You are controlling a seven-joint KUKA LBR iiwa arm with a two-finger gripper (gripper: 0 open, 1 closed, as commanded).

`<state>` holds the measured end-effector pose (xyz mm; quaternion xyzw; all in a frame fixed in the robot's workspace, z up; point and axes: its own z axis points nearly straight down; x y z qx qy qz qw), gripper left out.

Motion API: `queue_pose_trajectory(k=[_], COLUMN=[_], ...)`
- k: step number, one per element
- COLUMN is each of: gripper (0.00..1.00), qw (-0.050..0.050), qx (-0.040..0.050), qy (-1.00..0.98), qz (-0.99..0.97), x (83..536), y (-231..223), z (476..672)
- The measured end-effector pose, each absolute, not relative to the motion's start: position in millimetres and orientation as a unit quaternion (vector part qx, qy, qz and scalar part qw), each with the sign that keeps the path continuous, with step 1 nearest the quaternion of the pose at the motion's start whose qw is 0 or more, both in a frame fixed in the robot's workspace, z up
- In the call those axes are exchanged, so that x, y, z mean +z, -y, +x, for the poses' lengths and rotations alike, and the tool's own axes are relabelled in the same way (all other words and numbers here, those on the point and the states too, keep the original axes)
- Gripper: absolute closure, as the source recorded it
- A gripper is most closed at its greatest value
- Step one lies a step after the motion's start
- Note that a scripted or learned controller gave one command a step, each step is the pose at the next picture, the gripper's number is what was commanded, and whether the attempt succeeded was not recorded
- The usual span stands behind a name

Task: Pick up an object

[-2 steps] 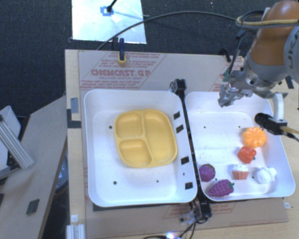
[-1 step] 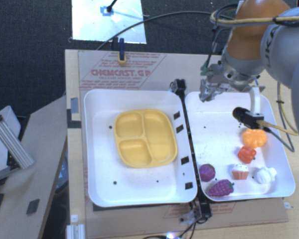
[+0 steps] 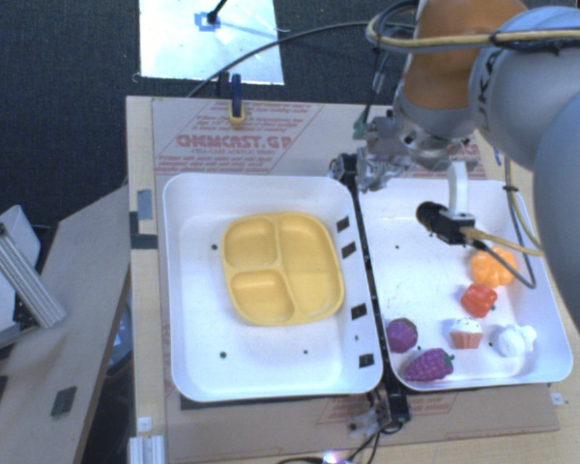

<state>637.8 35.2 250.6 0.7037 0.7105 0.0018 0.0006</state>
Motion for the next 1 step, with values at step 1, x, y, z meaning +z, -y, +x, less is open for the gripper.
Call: queue_pose_trajectory(k=[1], gripper=[1.00], qw=[0.000], qx=[0.0011], qy=[-0.710], qz=[0.704], x=[232.2], y=[-85.4], z=[643.6])
